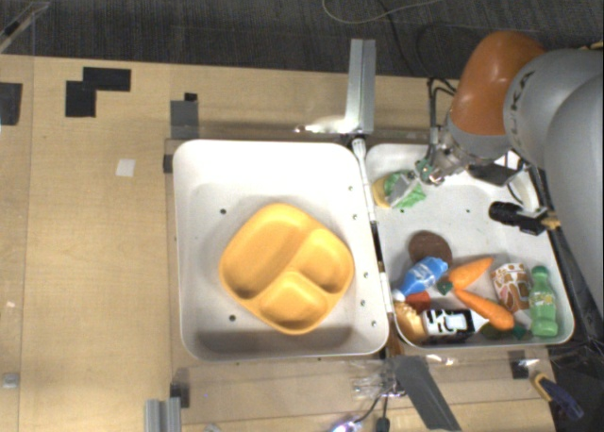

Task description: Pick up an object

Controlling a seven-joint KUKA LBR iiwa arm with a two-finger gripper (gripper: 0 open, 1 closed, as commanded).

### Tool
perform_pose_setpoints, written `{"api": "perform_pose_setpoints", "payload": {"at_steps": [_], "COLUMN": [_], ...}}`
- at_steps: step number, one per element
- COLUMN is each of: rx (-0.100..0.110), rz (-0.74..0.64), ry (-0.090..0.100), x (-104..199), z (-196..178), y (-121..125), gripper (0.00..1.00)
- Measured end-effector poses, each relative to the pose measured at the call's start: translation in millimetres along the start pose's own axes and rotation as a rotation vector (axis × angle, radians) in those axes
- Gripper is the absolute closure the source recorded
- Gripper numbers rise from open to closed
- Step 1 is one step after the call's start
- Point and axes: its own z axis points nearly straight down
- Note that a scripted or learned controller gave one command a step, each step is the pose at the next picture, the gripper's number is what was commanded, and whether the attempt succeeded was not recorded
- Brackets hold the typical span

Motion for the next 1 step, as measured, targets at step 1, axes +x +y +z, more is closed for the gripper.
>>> {"api": "perform_pose_setpoints", "payload": {"at_steps": [1], "rx": [-0.012], "rz": [-0.005], "ry": [-0.009], "x": [-2.5], "z": [-20.0], "y": [4.5], "gripper": [1.00]}}
